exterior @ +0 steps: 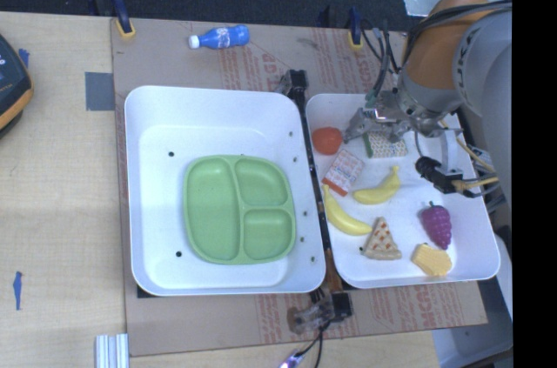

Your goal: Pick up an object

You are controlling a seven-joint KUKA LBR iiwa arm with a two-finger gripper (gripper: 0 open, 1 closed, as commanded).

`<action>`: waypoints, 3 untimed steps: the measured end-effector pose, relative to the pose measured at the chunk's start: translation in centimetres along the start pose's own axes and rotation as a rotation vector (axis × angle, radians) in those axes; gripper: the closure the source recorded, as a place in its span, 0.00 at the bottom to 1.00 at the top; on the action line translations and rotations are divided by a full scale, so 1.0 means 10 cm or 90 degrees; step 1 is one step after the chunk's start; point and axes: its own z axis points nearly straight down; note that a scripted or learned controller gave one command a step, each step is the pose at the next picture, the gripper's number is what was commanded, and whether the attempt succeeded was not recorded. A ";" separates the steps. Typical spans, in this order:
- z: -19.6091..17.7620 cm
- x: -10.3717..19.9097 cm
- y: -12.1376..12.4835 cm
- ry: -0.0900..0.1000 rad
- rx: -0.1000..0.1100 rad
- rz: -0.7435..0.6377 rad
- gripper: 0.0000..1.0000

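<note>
One pale speckled block (385,146), maybe sponge, lies beneath the gripper (379,121).

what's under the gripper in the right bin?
The gripper sits over a small speckled green-and-white block near the right bin back wall. The block's upper edge is covered by the gripper; whether the two touch can't be seen.
</note>
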 end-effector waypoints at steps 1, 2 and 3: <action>0.00 -0.43 -0.74 -0.002 0.002 0.001 0.00; -0.88 -0.72 -1.76 0.002 0.008 0.003 0.00; 0.05 -0.17 -1.25 0.003 0.010 0.001 0.00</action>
